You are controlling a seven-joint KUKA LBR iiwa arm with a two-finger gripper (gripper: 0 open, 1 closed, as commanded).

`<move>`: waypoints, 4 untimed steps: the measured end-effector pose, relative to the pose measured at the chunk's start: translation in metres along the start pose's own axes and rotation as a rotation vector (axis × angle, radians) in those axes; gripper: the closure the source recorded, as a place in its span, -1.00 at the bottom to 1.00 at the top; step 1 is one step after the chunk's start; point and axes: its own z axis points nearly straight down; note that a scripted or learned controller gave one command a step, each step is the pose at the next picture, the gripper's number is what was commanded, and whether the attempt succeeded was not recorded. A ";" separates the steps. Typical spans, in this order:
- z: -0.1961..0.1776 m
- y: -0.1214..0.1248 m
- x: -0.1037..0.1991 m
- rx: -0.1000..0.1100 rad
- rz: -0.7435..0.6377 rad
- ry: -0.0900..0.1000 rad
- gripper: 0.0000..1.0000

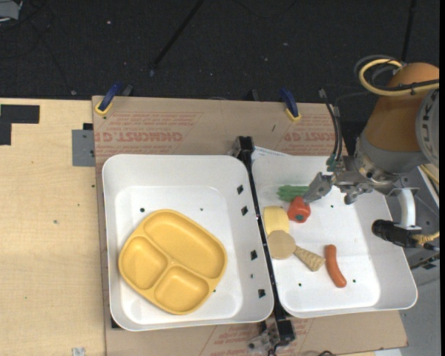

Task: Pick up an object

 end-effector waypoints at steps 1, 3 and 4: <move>-0.003 0.001 0.000 -0.006 0.000 -0.001 -1.00; 0.094 0.004 0.003 -0.001 -0.001 0.000 -1.00; 0.081 0.005 0.002 -0.006 0.001 -0.001 1.00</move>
